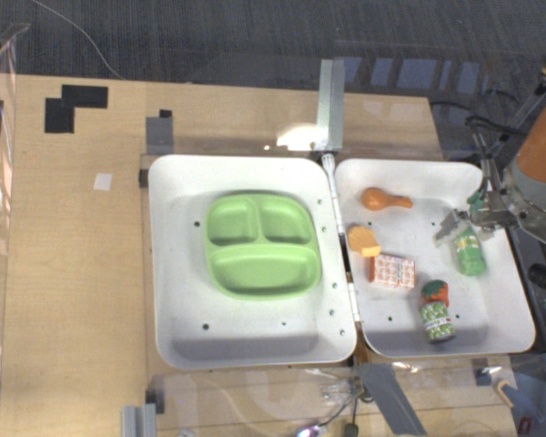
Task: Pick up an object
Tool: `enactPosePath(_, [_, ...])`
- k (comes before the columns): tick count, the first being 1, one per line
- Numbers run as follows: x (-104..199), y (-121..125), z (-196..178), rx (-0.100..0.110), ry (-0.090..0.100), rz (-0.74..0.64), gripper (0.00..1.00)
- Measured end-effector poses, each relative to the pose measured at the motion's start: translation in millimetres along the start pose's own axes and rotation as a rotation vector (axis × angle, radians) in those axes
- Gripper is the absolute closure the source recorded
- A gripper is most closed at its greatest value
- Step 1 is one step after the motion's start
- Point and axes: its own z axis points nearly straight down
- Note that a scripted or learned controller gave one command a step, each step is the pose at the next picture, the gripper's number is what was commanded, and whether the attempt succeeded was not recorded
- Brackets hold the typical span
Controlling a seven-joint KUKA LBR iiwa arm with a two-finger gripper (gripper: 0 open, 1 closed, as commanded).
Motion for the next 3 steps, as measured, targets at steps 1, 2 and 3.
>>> enactPosePath(1, [-29,80,80,-0.004,-0.002,-0.045,0.00])
enactPosePath(2, [-5,99,83,0.027,-0.004,0.389,0.00])
enactPosePath(3, [28,114,44,-0.001,0.000,1.005,0.00])
